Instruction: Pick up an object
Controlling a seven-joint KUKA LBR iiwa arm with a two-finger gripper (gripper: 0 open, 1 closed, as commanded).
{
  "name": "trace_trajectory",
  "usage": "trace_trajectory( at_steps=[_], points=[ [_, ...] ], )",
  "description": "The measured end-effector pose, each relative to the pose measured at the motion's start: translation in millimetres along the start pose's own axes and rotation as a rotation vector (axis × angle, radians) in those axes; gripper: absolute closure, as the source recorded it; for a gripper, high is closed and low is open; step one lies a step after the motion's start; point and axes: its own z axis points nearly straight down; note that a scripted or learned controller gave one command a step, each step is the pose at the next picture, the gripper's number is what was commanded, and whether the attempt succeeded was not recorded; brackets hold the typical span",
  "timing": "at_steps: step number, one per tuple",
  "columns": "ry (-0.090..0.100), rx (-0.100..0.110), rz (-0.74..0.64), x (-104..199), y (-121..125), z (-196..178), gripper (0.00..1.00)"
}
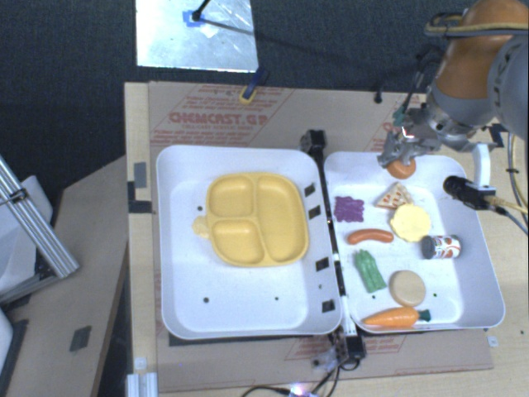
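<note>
My gripper (402, 157) hangs over the far edge of the right bin (479, 304). A small round orange object (402, 170) sits between its fingertips, and the fingers are shut on it. Lying in the same bin are a purple grape bunch (348, 209), a triangular pizza slice (395, 196), a yellow disc (411, 222), a red sausage (370, 236), a small can (441, 247), a green vegetable (369, 270), a tan round biscuit (407, 287) and a carrot (395, 318).
The left bin (178, 304) holds a yellow divided plate (252, 219). A black divider (326, 238) runs between the two bins. A black cable fitting (463, 190) juts over the right bin's far right rim. A shiny sheet (197, 23) lies beyond the bench.
</note>
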Motion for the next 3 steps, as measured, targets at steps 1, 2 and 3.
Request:
trace_trajectory(
  at_steps=[1, 2, 3],
  points=[
    [0.001, 0.001, -0.002, 53.9, -3.8, 5.7, 1.0],
    [0.0, 0.001, -0.001, 100.4, -23.4, -5.5, 1.0],
    [0.001, 0.002, 0.0, 144.3, -40.6, -7.6, 1.0]
  ],
)
